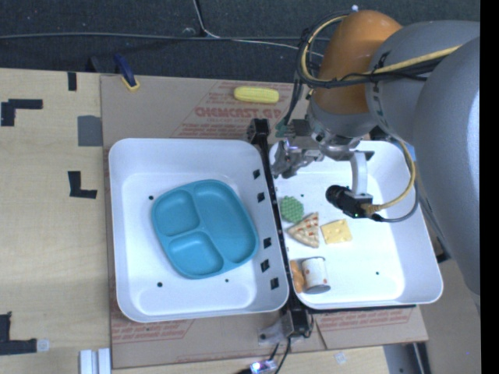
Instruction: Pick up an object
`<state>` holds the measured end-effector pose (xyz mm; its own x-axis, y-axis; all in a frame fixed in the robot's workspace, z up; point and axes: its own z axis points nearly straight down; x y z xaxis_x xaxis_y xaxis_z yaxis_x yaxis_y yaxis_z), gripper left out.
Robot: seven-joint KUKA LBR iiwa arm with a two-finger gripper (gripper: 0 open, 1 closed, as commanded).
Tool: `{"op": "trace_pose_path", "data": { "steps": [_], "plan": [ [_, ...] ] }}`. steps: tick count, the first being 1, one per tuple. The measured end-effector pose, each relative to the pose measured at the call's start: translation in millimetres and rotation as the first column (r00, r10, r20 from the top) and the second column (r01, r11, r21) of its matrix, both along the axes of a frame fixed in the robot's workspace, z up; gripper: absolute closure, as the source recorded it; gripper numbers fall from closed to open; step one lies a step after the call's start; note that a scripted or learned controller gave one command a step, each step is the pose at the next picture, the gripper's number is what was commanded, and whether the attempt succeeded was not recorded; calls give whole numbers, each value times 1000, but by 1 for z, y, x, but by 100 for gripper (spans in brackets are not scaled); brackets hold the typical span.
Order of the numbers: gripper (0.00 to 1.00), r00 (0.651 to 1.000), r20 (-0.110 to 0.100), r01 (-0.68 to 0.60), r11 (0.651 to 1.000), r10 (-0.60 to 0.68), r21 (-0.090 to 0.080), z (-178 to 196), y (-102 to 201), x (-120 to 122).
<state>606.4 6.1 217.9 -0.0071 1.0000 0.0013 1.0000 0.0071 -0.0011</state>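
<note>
Bins [125, 209]: two; blue plate [204, 227]: one.

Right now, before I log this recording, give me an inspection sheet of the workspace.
Surface: cardboard sheet on a wooden bench, bearing the left bin and the right bin.
Job's things: in the right bin, green round piece, pizza slice, yellow cheese piece, small can lying on its side.
Clutter: blue divided tray in the left bin; yellow piece on the cardboard behind the bins.
Grippers: gripper over the right bin's back left corner; finger state unclear.
Cables: yellow cable looping off the wrist; black cable across the dark backdrop.
Surroundings: black tape marks on the bench.
</note>
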Motion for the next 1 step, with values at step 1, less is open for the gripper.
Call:
{"op": "trace_pose_path", "data": {
  "steps": [1],
  "plan": [
    [100,1000,-1,1,1000,-1,-1,-7,52,6]
  ]
}}
